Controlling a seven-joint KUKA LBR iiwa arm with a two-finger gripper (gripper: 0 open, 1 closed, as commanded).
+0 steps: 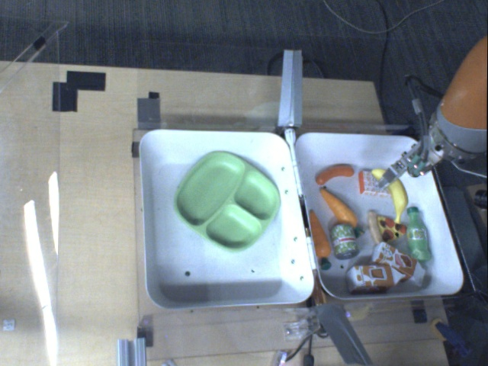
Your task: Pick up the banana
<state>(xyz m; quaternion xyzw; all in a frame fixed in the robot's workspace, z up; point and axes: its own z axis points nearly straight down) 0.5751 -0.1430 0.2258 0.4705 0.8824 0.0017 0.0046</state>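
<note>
Yellow marks the target: the banana (397,194) lies in the right bin (450,269), toward its far right side, curving from far to near. The gripper (393,174) sits right at the banana's far end; whether it is spread or pinching I cannot tell. A good grasp likely means straddling the fruit across its narrow width, clear of the small red-and-white packet (368,182) just left and the green bottle (416,235) just beside its near tip. That bin also holds a sausage (335,174), 2 carrots (338,207), a jar (345,239), a pizza slice (385,226) and a carton (379,273). The left bin (152,227) holds 1 green divided plate (228,198).
</note>
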